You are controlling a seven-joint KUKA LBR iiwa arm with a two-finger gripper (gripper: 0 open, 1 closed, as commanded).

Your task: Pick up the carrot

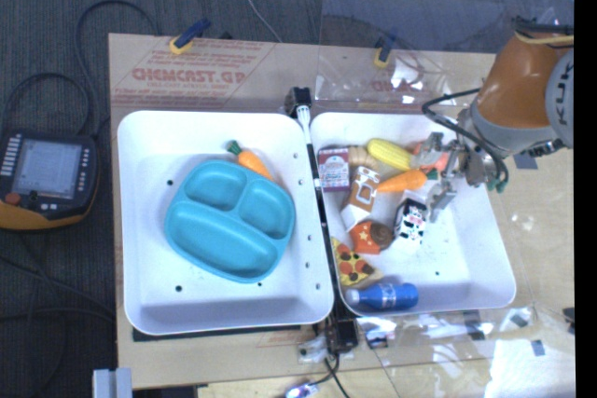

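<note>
A carrot [252, 162], orange with a green top, lies in the left bin [140, 200] against the far edge of the blue divided plate [230, 219]. A second orange tapered piece [403, 181], much like a carrot, lies in the right bin [480, 247] below a yellow corn cob [392, 151]. My gripper [437, 172] hangs low over the right bin at that piece's right end. Its fingers look spread apart, one above and one below the orange tip. Whether they touch the tip I cannot tell. The gripper is far to the right of the carrot in the left bin.
The right bin also holds a soup can [333, 168], a brown bottle [364, 189], a cow toy [411, 221], a pizza slice [353, 267] and a blue bottle [385, 295]. A teach pendant [47, 177] lies on the floor at the left.
</note>
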